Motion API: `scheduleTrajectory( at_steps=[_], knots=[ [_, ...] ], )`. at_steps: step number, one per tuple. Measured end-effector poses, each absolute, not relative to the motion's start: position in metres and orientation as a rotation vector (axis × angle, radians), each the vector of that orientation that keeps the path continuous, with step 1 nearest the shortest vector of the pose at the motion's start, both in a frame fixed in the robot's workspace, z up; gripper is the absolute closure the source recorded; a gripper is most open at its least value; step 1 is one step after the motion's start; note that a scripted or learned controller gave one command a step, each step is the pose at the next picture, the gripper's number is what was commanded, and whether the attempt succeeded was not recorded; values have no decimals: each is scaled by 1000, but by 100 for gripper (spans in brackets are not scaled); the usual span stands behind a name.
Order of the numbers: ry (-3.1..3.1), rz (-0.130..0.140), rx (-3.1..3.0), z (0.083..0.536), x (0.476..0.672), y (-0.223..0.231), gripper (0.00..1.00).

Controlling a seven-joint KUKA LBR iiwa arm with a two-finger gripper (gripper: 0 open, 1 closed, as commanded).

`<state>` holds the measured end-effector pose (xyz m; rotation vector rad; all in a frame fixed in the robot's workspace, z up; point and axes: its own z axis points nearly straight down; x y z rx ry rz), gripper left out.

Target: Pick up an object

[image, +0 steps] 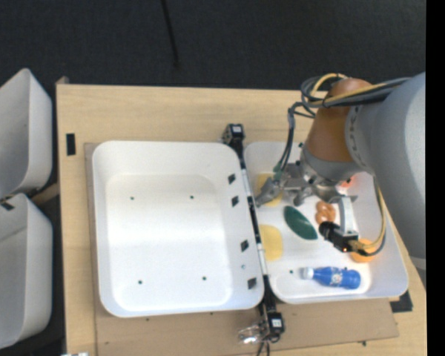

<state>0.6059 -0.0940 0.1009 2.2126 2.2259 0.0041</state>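
step: reaching into right bin [389,273] | gripper [280,190] fingers unclear, can't tell | next: descend onto green object [300,222]

— Where's the arm [386,124]?
— In from the right — grey, with its orange band [330,124] above the wrist, angled down and leftward.
— And the pincer [282,188]?
— Low, at the arm's tip, pointing left.

floor [208,28]: dark, with a thin seam running across | bench [170,113]: pale wood | left edge: two white boxes [15,199] | light: even, soft
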Motion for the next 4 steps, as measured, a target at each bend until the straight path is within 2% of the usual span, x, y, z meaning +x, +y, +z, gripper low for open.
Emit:
scheduleTrajectory(
  at_steps=[1, 2, 3, 4],
  knots=[
    [2221, 4, 2215, 102, 647, -97, 0],
    [2218, -8, 2230, 101, 560, -126, 0],
    [2216, 1, 2224, 112, 565, -125, 100],
    [2225, 18, 2203, 208, 634, -54, 100]
  ],
)
